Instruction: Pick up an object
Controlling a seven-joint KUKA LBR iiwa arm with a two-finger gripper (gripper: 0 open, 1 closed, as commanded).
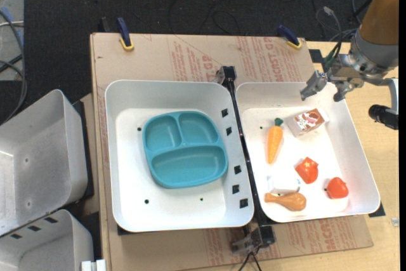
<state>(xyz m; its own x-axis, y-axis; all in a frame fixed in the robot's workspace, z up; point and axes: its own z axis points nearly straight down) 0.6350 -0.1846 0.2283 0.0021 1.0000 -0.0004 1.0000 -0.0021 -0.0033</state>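
My gripper (325, 89) hangs over the far edge of the right bin (361, 155), fingers spread apart with nothing between them. Just below it in that bin lies a white and red packet (307, 122). An orange carrot (274, 141) lies to the packet's left. Nearer the front are a red pepper piece (307, 170), a red tomato (337, 188) and a tan chicken drumstick (288, 200).
The left bin (120, 136) holds a teal divided plate (184, 148). Both bins rest on a cardboard-covered bench (190, 54) with blue and yellow clamps (125, 34) at its far edge. Grey tubs (38, 155) stand at the left.
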